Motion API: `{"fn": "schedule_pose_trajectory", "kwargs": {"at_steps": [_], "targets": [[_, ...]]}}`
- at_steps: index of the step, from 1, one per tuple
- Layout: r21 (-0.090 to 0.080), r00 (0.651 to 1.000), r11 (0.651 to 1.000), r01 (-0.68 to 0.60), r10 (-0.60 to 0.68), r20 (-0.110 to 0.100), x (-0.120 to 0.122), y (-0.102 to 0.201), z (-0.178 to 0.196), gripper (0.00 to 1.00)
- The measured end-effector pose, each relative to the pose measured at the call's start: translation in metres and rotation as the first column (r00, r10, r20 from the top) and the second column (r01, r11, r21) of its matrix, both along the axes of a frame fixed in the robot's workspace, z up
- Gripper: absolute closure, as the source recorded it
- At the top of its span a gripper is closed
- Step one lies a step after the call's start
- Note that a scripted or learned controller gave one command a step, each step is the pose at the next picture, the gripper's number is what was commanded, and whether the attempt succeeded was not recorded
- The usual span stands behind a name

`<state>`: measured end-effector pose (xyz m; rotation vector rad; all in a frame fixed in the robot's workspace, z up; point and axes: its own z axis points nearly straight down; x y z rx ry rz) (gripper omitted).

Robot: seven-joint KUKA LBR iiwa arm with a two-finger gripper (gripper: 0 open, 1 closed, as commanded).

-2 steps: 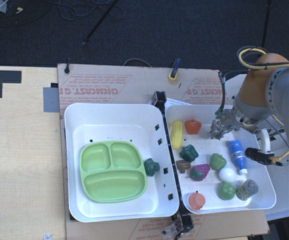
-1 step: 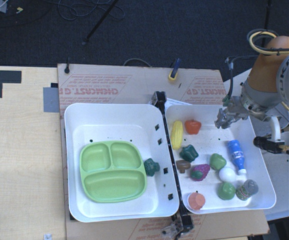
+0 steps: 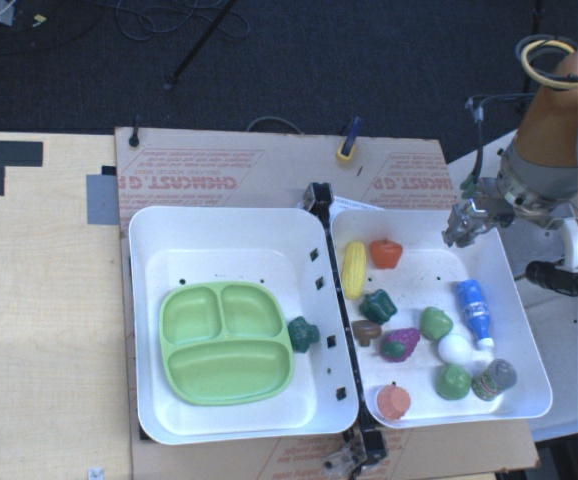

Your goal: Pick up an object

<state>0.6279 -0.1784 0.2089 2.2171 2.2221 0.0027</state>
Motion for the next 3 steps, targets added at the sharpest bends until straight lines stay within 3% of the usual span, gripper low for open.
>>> {"fn": "schedule_pose_trajectory", "kwargs": {"at_steps": [1,3], "targets": [[0.001,1.000,1.000,-0.001,0.001,-0.003,0.000,-0.002,0.020,1.00],[0.003,1.000,1.000,-0.003,0.003,-0.005,0.021,0.102,0.012,1.00]]}}
